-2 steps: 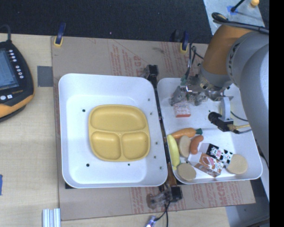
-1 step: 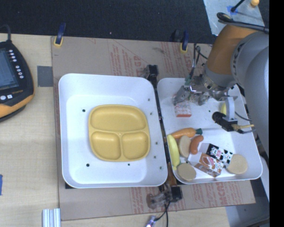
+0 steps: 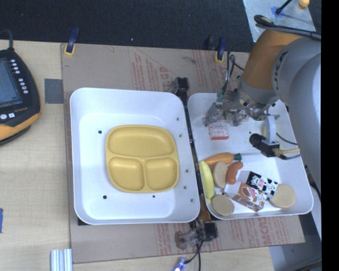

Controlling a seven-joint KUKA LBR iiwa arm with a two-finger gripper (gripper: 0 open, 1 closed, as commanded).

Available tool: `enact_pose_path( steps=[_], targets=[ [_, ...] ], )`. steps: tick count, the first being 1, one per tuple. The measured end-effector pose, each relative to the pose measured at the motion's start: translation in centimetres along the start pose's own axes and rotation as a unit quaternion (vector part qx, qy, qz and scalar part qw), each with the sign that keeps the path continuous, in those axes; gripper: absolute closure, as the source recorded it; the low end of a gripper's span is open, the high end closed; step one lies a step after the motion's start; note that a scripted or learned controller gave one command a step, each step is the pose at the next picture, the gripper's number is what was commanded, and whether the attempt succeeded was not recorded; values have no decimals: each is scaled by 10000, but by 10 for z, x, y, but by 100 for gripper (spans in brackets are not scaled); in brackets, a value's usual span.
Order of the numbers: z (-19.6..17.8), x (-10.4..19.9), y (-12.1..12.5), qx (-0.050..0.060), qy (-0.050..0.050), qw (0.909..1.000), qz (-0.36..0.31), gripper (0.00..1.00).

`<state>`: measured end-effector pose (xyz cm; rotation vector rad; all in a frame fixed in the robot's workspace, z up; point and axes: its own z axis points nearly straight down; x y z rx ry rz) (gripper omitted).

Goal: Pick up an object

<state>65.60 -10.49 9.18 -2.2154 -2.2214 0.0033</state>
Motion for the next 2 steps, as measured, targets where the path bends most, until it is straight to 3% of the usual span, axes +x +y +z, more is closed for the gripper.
enact_pose_path(
  steps=[1, 2],
  targets=[
    [0, 7, 0, 6, 2, 10000, 0, 0],
    [-10, 7, 0, 14, 4, 10000, -10, 100]
  ],
)
